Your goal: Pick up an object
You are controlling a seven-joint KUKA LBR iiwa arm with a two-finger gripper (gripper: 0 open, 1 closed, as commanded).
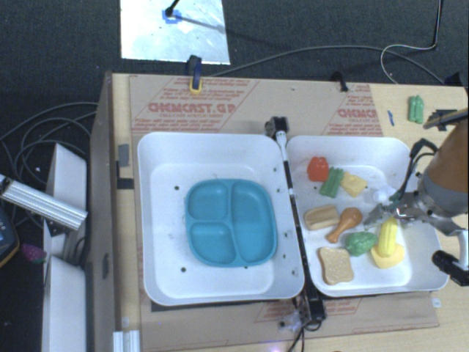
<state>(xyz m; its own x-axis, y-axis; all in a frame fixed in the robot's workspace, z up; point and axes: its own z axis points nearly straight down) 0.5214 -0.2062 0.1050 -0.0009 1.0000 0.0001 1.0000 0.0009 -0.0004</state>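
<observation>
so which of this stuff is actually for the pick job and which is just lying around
For the job, in the right bin:
claw, corn cob, green vegetable, toast slice, drumstick, bread roll, red piece, green stick, yellow piece

Lying about:
blue divided plate in the left bin, green item on the bench, cables

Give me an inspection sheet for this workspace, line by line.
Surface: bench with two white bins side by side, left bin and right bin.
Job's things: in the right bin, tomato, pickle, cheese, bun, drumstick, broccoli, toast, corn.
Clutter: blue tray in the left bin; green item on the bench.
Grippers: hand low in the right bin, above the corn; grip unclear.
Cables: cable behind the bench, more at left.
Surroundings: dark floor, foil sheet.
</observation>
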